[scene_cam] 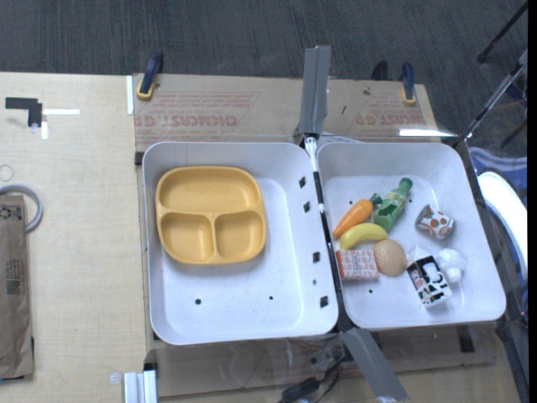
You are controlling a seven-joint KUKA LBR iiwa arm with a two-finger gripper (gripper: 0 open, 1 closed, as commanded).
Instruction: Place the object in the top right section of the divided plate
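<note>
- Nearest you in the right bin, a black-and-white carton lies tilted, with a small white piece just beside it.
- Behind those, a red-and-white packet touches a tan round object and a banana.
- Farther back you have a carrot, a green bottle and a patterned box.
- In the left bin, the yellow divided plate sits toward the far left corner.
- You cannot tell the gripper's state here.
</note>
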